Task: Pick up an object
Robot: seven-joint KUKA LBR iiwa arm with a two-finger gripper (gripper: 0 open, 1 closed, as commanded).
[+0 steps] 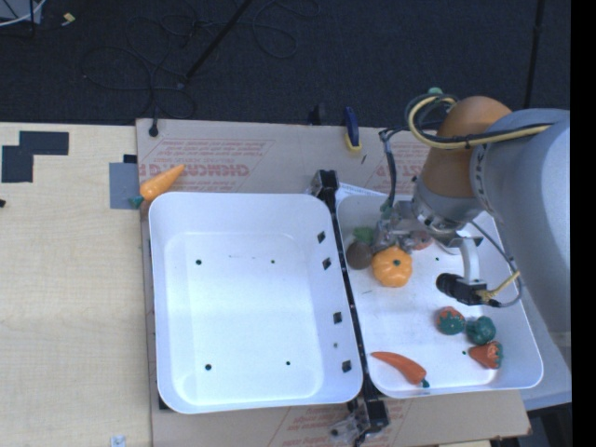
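Note:
My gripper [402,234] hangs over the upper left part of the right bin [521,372]. Directly below it, close to touching, lies an orange pumpkin [392,267]. A brown round object [358,255] sits just left of the pumpkin, with a small green piece [363,236] above it. Nothing shows as held by the gripper.
A red chili [400,366] lies near the right bin's front edge. Two teal and orange toys [451,320] [481,329] and a red one [487,353] cluster at its right side. The left bin [168,250] is white. An orange carrot [160,182] lies outside it on the cardboard.

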